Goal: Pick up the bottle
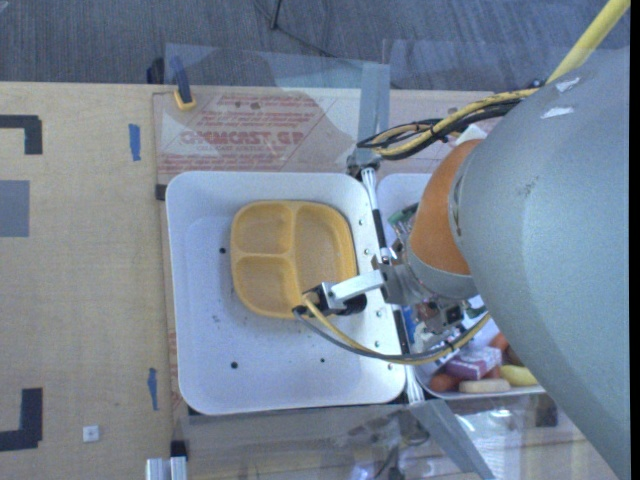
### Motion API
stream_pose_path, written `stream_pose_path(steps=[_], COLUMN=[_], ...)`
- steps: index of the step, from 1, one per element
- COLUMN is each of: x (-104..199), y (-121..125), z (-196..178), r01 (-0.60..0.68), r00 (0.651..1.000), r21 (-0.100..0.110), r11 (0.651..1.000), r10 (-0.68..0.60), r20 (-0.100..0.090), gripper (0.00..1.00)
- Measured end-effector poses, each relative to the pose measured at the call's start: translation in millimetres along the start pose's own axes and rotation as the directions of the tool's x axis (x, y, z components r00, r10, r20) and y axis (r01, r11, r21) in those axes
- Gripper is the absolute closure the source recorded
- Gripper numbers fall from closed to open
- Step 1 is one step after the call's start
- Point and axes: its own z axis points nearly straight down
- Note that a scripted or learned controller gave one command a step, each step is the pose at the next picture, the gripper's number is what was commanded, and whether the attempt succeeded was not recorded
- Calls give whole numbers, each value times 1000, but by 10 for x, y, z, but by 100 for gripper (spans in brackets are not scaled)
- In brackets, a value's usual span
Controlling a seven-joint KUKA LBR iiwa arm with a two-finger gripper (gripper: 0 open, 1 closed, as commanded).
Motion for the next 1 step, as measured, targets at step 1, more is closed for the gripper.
stream_pose_path(steps=[1], x=[388], y=[714], z=[-324], r01=[25], r00=[999], r21=[42], r11=[999], r10=[-27], r20=[32], gripper=[0])
